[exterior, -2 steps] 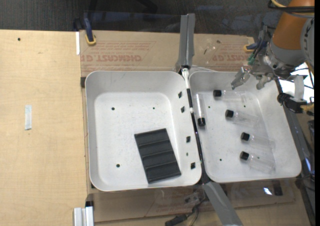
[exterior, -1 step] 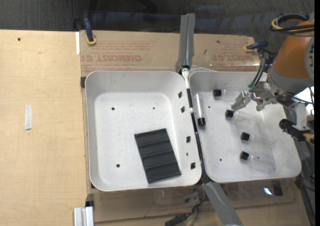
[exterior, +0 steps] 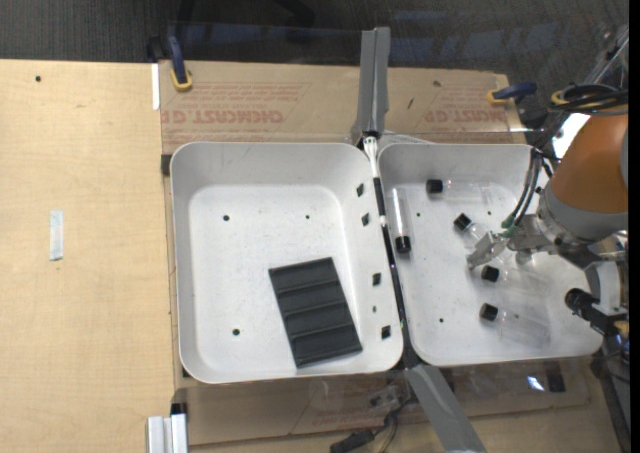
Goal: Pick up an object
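Grey arm with the orange band (exterior: 592, 156) is reaching in from the right, over the right shallow white plastic bin (exterior: 420, 341). Its metal two-finger gripper (exterior: 490, 251) is sitting low inside that bin, right of centre. Fingers: cannot tell whether they are apart or together, the view is too cluttered there.

Candidate objects in the right bin are small clear plastic vials with black caps:
- one vial (exterior: 434, 185) near the back wall, well apart from the gripper
- one vial (exterior: 462, 222) just up-left of the gripper
- one vial (exterior: 490, 274) just below the gripper, touching or nearly so, cannot tell which
- one vial (exterior: 488, 312) toward the front, near another clear piece that is hard to make out
- a longer clear tube with a black end (exterior: 398, 224) lying along the left wall, beside the divider

Nothing is visibly sitting between the fingers.

Left shallow white plastic bin (exterior: 200, 171) is holding a black ribbed rectangular block (exterior: 314, 311), lying flat and angled, toward the front right corner.

Both bins are sitting on brown printed cardboard (exterior: 250, 106) on the light wood desk (exterior: 80, 241). A blue-and-orange clamp (exterior: 178, 66) is sitting at the cardboard's back left corner, another clamp (exterior: 510, 93) at the back right. A small pale strip (exterior: 56, 236) is lying on the desk far left.
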`<state>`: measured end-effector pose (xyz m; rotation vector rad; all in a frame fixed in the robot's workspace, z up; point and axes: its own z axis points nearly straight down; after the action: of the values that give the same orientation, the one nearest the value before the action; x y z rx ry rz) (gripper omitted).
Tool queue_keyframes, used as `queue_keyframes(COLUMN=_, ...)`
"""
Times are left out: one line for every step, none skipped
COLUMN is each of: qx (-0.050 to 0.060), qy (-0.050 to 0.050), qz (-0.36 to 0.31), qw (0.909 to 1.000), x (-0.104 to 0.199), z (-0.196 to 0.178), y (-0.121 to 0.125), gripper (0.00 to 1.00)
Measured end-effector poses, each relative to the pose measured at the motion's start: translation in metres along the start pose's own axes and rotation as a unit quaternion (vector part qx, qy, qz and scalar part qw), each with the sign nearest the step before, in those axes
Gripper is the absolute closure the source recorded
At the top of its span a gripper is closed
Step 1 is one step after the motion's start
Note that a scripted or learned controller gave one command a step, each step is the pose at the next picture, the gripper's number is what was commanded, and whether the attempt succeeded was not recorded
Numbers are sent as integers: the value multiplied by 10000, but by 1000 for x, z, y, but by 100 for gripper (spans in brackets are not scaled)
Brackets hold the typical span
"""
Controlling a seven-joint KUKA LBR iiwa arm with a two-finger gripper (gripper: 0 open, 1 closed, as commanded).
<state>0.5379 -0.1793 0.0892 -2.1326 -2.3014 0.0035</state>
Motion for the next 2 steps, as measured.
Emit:
queue_keyframes(qx=13, qy=4, qz=15, qw=10000, x=-1, z=-7, y=0, gripper=100)
queue_keyframes(qx=-1, qy=-11, qz=277, qw=9996, x=53, z=-143, y=20, gripper=100)
